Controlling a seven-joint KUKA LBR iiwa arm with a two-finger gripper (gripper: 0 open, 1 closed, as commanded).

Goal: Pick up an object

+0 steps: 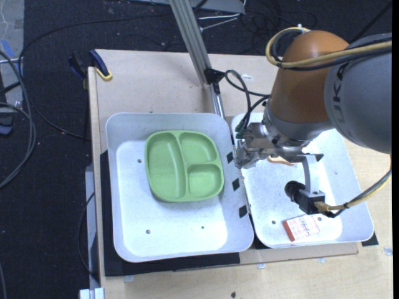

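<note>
**Two graspables, end effector state unclear**

End effector (249, 153) sits at the right bin (349, 185) inner edge; can't tell its state. Red-white packet (302, 228) lies below-right of it: light, flat, hard to pinch, take the long edges. Green divided plate (185, 166) to its left: stiff, slick, grab the rim. Tabletop (156, 80) open beyond.

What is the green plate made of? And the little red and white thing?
The green plate looks like smooth matte plastic: one even colour, rounded moulded compartments. The red and white thing looks like a small printed cardboard or paper packet, flat with sharp corners, though it is too small to be sure.
</note>
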